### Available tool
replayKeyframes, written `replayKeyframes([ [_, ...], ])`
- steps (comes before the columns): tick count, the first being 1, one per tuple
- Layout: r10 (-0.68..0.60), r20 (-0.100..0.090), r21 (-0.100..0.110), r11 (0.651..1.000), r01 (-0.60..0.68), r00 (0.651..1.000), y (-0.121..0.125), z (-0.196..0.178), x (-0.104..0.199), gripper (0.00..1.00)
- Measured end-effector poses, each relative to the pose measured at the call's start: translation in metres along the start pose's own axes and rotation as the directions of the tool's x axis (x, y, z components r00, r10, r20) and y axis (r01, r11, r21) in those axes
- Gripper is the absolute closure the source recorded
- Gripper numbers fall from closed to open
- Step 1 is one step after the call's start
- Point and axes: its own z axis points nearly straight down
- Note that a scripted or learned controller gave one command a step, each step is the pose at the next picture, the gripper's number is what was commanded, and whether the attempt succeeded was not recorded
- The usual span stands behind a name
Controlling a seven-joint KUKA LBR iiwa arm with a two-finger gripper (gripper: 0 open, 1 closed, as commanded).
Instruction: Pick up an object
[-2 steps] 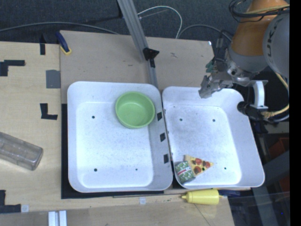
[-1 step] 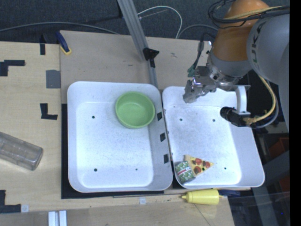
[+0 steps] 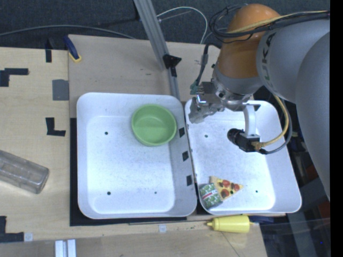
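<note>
A green bowl (image 3: 154, 124) sits in the far right part of the left bin (image 3: 96, 197). In the right bin (image 3: 268, 197), a toy pizza slice (image 3: 227, 187) lies at the near left corner, touching a small green packet (image 3: 209, 195). My gripper (image 3: 200, 110) hangs over the far left corner of the right bin, close to the wall between the bins. It is well away from the pizza slice and just right of the bowl. Nothing shows in it.
A yellow bottle (image 3: 231, 224) lies on the bench just in front of the right bin. On the bench at the far left lies a clear plastic tumbler (image 3: 21, 171). A slanted metal pole (image 3: 153, 28) rises behind the bins. The arm's bulk covers the right bin's far right.
</note>
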Motion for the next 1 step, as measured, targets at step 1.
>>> replayKeyframes([
  [1, 0.001, 0.0, 0.001, 1.0, -0.001, 1.0, -0.0261, 0.0077, 0.0451, 1.0],
])
